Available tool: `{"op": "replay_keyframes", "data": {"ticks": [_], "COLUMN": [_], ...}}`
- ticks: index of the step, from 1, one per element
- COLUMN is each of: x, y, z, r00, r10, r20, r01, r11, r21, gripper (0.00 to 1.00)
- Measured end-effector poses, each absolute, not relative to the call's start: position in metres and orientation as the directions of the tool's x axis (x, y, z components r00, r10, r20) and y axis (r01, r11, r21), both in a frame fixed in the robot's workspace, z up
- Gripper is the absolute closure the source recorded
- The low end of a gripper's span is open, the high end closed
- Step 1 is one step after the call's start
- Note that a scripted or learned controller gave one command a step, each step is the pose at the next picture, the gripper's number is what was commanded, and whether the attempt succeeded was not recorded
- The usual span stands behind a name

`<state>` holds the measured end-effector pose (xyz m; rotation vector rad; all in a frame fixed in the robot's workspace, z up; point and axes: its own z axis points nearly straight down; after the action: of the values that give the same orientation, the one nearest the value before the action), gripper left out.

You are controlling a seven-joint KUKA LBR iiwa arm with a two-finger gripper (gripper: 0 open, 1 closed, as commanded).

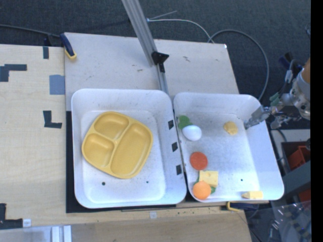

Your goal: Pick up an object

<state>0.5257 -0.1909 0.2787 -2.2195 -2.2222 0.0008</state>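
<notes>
Dark carpet surrounds a pale wooden tabletop (pixel 30 150) that carries two shallow white bins side by side. A grey metal rail (pixel 139 21) slants down from the top edge and ends at a black clamp just above the seam between the bins.

Left bin (pixel 91 185): holds one yellow tray (pixel 117 144) with three compartments. The tray lies flat and is turned at an angle to the bin walls; its long axis runs from upper left to lower right.

Right bin (pixel 262 170): holds several small objects.
- White egg (pixel 192 132), near the left wall, long axis roughly left to right.
- Green piece (pixel 182 120), touching the egg at its upper left.
- Red disc (pixel 199 161), lying flat below the egg.
- Yellow wedge (pixel 209 177), below the disc.
- Orange ball (pixel 202 190), against the wedge at its lower left, near the front wall.
- Tan lump (pixel 230 128), apart from the others, toward the right wall.
- Yellow block (pixel 252 195), on the front rim at the lower right corner, long axis left to right.

Gripper (pixel 252 120): reaches in from the right, over the right bin's upper right rim, close to the tan lump but not touching it. Whether the fingers are open or closed cannot be determined. No object is visible between them.
</notes>
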Motion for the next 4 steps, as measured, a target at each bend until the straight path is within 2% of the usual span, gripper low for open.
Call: {"op": "replay_keyframes", "data": {"ticks": [1,2,3,4], "x": [0.493,0.495,0.532,0.584], "y": [-0.102,-0.106,-0.031,0.004], "z": [0.179,0.192,0.206,0.187], "r00": [-0.006,-0.001,-0.002,-0.005], "r10": [1.000,1.000,1.000,1.000], "r20": [0.005,0.002,0.000,0.001], "r01": [1.000,1.000,1.000,1.000], "r11": [0.006,0.001,0.002,0.005], "r21": [-0.012,-0.004,-0.002,-0.001], "gripper": [0.00,1.00,1.00,1.00]}}
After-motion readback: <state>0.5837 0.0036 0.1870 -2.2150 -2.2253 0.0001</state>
